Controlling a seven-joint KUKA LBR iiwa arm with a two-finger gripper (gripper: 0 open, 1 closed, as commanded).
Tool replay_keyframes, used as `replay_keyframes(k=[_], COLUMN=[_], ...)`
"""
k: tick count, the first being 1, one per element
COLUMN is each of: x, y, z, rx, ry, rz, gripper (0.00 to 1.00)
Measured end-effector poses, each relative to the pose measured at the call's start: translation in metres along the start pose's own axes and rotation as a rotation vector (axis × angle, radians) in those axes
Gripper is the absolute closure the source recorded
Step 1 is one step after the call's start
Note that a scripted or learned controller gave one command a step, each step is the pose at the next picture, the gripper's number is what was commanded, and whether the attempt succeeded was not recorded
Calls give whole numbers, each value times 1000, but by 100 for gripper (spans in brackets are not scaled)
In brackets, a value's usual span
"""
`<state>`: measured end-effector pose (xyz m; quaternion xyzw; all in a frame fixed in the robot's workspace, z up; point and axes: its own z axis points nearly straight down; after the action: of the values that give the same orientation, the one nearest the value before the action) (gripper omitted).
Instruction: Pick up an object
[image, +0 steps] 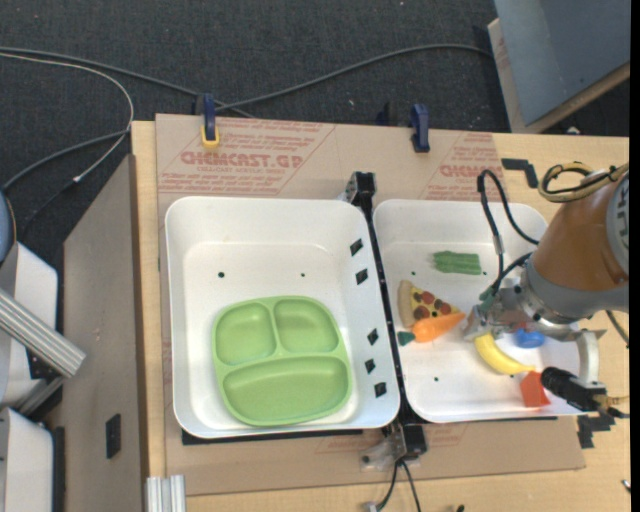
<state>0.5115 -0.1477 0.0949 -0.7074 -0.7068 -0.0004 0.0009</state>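
Note:
The right bin (440, 395) holds several toys: a green piece (456, 262), a pizza slice (420, 298), an orange carrot (437, 326), a yellow banana (498, 357), a small blue piece (528, 339) and a red block (535, 388). My gripper (492, 316) reaches in from the right and hangs low over the bin, just above the banana's upper end and right of the carrot tip. The grey wrist hides part of the blue piece.
The left bin (190, 300) holds a green divided plate (282, 358). A black divider with clips (372, 300) runs between the bins. Cables (490, 215) loop over the right bin's far edge. Blue clamps (419, 128) hold the cardboard base.

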Motion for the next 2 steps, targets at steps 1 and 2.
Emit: replay_keyframes(k=[1,2], x=[-5,2], y=[4,4], z=[-44,-106], rx=[-4,-7], ry=[-3,-3], rz=[-2,-3], gripper=[100,100])
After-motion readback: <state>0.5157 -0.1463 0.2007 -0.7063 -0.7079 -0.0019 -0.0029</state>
